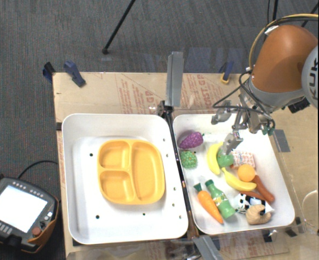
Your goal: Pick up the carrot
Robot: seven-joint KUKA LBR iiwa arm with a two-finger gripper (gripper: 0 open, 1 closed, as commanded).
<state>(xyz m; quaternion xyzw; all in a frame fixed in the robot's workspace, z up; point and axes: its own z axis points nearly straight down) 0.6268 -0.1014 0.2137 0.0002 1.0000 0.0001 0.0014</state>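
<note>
Large dark letters reading "KU", cut off by the frame edge, stand on the grey arm (317,75) beside its orange band. Red printing runs across the brown cardboard sheet (121,93) under the bins, appearing upside down and reversed, too faint to read with certainty. A small red-and-white packet (245,158) in the right bin (276,172) carries print too small to make out

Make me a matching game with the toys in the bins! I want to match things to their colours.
Things:
1. carrot
2. grapes
3. divided plate
4. bottle

Colours:
A. yellow
B. green
C. orange
D. purple

Pairs: 1-C, 2-D, 3-A, 4-B
</note>
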